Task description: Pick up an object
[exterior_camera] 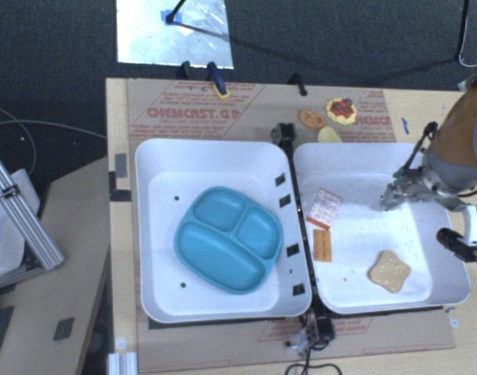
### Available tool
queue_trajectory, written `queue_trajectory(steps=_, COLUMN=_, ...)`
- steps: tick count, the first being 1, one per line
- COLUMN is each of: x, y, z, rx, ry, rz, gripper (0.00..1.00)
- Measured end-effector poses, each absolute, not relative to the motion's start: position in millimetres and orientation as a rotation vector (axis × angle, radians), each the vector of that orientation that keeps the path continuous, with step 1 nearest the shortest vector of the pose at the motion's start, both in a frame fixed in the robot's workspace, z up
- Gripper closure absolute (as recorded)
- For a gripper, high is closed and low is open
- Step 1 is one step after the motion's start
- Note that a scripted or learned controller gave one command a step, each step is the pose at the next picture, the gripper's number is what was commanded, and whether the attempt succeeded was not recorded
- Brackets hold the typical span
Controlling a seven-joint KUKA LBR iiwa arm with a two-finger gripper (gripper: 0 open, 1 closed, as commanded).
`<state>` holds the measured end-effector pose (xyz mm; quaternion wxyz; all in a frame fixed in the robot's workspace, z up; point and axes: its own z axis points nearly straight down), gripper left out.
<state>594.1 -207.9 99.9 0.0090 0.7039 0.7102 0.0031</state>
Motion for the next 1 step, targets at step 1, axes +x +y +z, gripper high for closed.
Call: queue_trajectory(steps=1, x=617.3, y=-195.3, z=86.2, rx=2.21, ry=2.224, rz=0.004, gripper=1.0)
